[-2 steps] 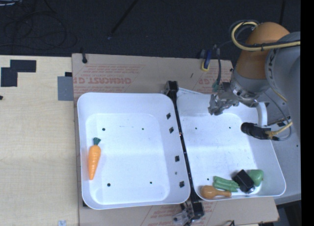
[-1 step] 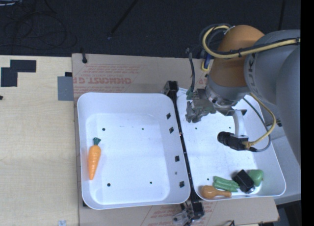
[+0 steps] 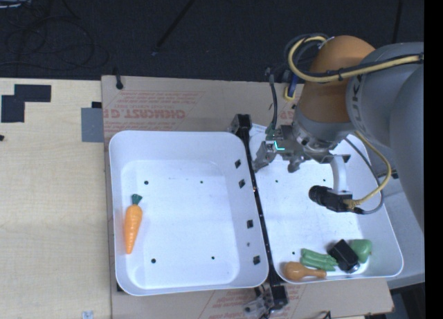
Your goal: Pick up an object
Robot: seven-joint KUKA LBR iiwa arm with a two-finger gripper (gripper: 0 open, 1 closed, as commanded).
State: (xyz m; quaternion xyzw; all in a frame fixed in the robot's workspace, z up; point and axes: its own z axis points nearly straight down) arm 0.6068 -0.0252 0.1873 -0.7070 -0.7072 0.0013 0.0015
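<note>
A toy carrot (image 3: 132,222) lies near the left wall of the left bin (image 3: 176,146). In the front corner of the right bin (image 3: 377,228) lie a green pod-shaped toy (image 3: 318,259), a black block (image 3: 344,255), a green piece (image 3: 360,247) and an orange-yellow pear-shaped toy (image 3: 303,271). My gripper (image 3: 278,161) hangs over the back left part of the right bin, close to the divider between the bins. Its fingers are spread open with nothing between them, far from the toys at the front.
The raised black divider rim (image 3: 250,193) runs between the bins just left of the gripper. A black cable plug (image 3: 328,198) and yellow hose dangle from the wrist over the right bin. Brown cardboard (image 3: 173,106) lies beneath the bins.
</note>
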